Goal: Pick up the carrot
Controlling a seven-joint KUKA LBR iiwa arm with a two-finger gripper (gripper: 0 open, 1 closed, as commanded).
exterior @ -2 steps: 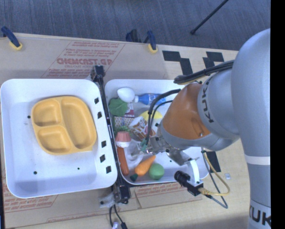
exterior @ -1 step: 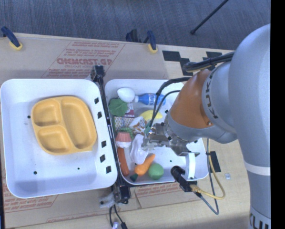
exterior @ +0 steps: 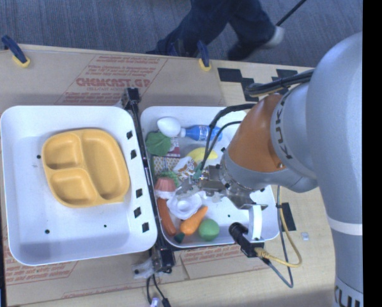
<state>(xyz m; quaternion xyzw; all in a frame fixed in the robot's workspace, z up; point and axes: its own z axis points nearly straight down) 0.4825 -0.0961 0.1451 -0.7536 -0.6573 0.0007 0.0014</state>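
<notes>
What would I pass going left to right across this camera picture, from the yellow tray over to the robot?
Yellow divided tray in the left bin → black divider clips → carrot in the right bin → green ball → orange band → grey arm.

The arm (exterior: 331, 165) comes in from the right, its broad grey link filling that side from top to bottom. From it the orange band (exterior: 258, 139) curves leftward and downward into the grey wrist (exterior: 242, 184), which is tilted toward the left. Black cables loop over the top of the band and run down to the wrist. The pincer (exterior: 190, 187) sticks out from the wrist to the left, low and pointing down and leftward; its metal parts are small and blurred, so its state cannot be made out.
</notes>
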